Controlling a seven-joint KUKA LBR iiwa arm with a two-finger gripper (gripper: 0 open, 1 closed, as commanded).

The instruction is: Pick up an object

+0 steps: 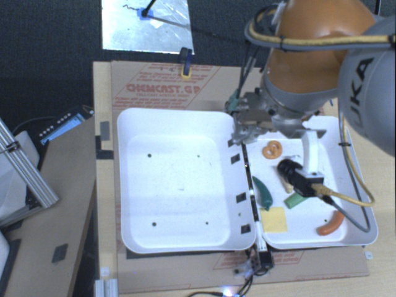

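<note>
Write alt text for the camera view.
A grey and orange arm reaches over the right bin, which holds a pretzel, green pieces, a yellow square and an orange sausage. The left bin sits beside it.

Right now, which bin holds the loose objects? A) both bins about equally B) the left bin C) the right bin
C: the pretzel, yellow square, dark green piece and orange sausage-shaped piece all lie in the right bin; the left bin shows just its white floor with a few small dark dots.
</note>
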